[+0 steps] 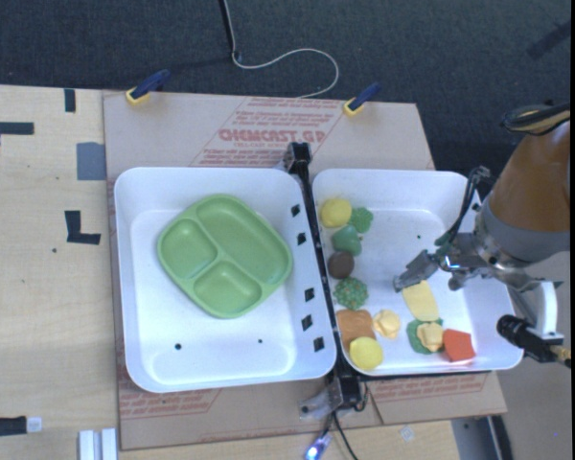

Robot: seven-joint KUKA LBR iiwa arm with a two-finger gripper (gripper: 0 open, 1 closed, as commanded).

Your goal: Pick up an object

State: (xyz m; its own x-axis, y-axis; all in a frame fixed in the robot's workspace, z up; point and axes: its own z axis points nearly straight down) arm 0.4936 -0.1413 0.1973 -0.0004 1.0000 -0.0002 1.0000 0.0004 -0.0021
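Gripper (pixel 414 274) fingertips blur above yellow piece (pixel 422 302).

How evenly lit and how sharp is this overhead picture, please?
Camera view: soft, even light, faint shadows inside the white bins; the green tray is fairly crisp, while the gripper and small food pieces look soft and low in detail.

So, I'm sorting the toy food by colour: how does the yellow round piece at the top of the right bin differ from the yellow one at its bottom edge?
The top yellow piece lies at the bin's far end beside a green piece; the bottom yellow piece sits at the near end, touching an orange-brown piece. The bottom one looks a brighter yellow. Both are small, roundish and close to the divider.
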